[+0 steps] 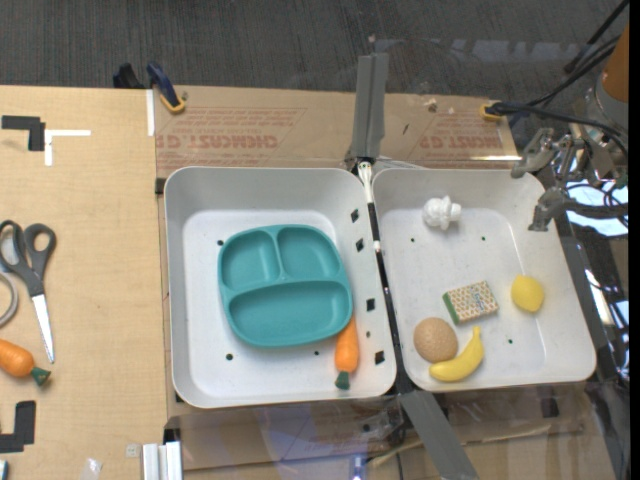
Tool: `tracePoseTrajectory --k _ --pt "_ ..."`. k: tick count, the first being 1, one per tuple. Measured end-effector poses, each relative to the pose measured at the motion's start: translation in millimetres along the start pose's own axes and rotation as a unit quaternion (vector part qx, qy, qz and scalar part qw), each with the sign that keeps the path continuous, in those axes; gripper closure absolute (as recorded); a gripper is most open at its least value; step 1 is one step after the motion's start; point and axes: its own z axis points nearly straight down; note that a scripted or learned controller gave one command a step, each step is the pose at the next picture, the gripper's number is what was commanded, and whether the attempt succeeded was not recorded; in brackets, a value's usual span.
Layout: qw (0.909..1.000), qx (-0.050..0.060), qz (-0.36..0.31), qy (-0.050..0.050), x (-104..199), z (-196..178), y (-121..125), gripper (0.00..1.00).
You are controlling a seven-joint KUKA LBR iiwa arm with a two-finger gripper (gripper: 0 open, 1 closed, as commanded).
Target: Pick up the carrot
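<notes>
A small orange carrot [346, 351] with a green tip lies in the left bin [185, 268], near its front right corner. It rests against the lower right edge of the teal divided plate [285, 285]. My gripper [545, 200] hangs over the back right corner of the right bin [560, 368], far from the carrot, and nothing shows in its grasp.
The right bin holds a white crumpled item [441, 211], a yellow lemon [527, 293], a patterned block [471, 301], a brown round item [435, 339] and a banana [458, 360]. Scissors [30, 268] and another orange carrot-like toy [15, 360] lie on the left bench.
</notes>
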Motion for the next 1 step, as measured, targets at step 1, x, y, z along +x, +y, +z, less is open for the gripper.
tracePoseTrajectory --k 1 --pt "0.9619 0.0 0.273 0.001 31.5 -29.9 1.6 0.0"
